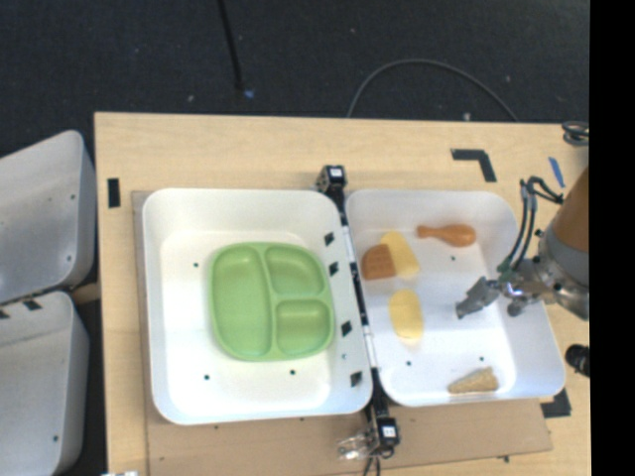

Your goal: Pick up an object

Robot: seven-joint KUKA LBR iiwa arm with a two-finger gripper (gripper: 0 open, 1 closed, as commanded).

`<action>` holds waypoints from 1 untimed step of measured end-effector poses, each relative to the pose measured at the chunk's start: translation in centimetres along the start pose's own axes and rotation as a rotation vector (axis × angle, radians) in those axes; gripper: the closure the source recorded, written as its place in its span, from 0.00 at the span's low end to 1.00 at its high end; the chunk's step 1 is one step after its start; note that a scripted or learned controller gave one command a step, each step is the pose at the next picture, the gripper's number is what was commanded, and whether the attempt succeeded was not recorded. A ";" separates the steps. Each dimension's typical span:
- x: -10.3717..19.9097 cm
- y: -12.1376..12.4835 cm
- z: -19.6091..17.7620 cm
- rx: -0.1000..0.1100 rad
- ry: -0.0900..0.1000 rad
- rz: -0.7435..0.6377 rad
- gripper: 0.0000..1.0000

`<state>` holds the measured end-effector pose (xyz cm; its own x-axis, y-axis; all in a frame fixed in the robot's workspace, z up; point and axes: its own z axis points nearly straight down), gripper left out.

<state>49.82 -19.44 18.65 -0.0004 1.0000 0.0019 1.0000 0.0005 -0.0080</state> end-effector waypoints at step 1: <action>-0.4 0.9 6.0 0.000 0.000 0.002 0.00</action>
<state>50.63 -19.79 12.69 0.0011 1.0000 0.0014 1.0000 -0.0011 -0.0078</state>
